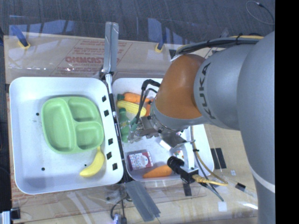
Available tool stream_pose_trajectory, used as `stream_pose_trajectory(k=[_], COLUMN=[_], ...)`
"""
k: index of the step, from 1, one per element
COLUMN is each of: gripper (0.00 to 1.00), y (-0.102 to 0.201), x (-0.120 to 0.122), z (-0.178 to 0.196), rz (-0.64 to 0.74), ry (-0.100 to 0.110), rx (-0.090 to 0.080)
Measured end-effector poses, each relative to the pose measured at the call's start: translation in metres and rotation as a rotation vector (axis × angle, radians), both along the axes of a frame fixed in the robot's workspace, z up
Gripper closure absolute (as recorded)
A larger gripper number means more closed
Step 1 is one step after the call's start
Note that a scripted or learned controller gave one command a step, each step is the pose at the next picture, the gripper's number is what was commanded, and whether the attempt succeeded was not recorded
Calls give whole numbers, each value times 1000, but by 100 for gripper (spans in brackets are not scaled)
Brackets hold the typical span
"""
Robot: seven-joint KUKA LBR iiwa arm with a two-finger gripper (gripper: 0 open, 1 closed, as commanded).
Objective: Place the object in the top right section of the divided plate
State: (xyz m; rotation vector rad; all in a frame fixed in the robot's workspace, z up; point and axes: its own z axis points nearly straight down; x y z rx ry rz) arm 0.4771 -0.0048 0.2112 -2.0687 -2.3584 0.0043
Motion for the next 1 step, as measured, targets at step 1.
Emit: stream_pose_trajectory(k=[1], gripper=[100], y=[-30], x=[-1], z=[-22], rz=[-86], ry=[3], rx=[0])
